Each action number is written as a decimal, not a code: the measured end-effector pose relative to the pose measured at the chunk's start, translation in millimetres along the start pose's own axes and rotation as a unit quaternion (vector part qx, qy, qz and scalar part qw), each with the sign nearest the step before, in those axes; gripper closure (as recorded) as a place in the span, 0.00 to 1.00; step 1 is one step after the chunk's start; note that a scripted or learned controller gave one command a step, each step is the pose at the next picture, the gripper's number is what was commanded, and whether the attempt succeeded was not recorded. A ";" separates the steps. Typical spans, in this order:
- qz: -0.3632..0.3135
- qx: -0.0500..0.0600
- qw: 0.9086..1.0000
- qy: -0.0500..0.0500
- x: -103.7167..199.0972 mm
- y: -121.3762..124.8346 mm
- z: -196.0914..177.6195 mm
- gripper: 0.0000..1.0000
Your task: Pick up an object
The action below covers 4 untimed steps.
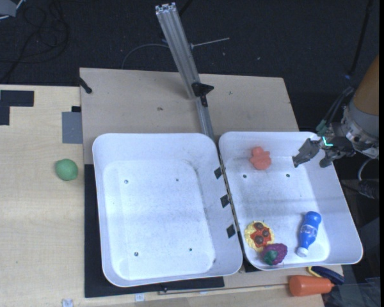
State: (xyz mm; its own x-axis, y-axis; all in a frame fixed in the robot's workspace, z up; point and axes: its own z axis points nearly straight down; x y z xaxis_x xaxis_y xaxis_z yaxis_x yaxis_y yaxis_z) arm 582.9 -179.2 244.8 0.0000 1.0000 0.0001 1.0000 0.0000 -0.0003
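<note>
Claw sits open and empty over the right bin's top edge; we reckon approach step, next drop toward the red toy.

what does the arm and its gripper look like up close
Little of the arm shows at the right edge: a rounded orange band above a grey wrist section. Below it sits a dark, blocky gripper with two black fingers, a small teal-lit spot on its body, and thin dark cables looping beside the wrist. No readable markings.
</note>
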 end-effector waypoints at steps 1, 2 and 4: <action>0.000 0.000 1.000 0.000 0.0 0.0 0.0 0.00; 0.000 0.002 1.000 0.001 0.4 -7.7 60.3 0.00; 0.000 0.000 1.000 0.000 7.8 -5.3 154.0 0.00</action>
State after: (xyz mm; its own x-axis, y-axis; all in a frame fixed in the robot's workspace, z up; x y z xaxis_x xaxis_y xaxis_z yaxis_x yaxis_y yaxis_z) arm 577.5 -171.3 90.7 -0.0007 1.0000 0.0001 1.0000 0.0007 -0.0006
